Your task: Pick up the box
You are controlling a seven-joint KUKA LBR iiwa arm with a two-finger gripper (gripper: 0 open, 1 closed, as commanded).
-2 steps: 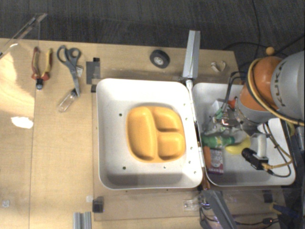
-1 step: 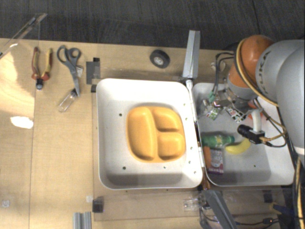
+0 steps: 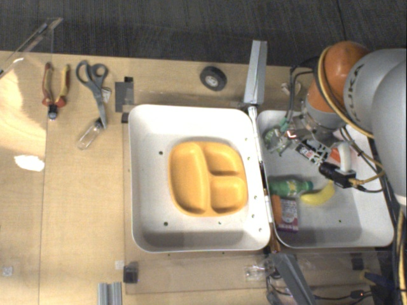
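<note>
The box [image 3: 288,212] is small, with a purple-and-white face and an orange side. It lies flat in the front left corner of the right bin [image 3: 372,234], just below a green bottle [image 3: 290,185]. My gripper [image 3: 287,134] hangs over the far left part of that bin, well behind the box and apart from it. A small green-and-white item [image 3: 275,138] lies right by the gripper's tip. The grey arm with its orange band [image 3: 337,62] comes in from the upper right.
A yellow banana [image 3: 320,196] lies right of the bottle. The left bin [image 3: 146,221] holds a yellow compartment tray [image 3: 206,176]. Scissors [image 3: 95,84], pliers [image 3: 54,89] and a tape roll [image 3: 213,77] lie on the bench behind the bins.
</note>
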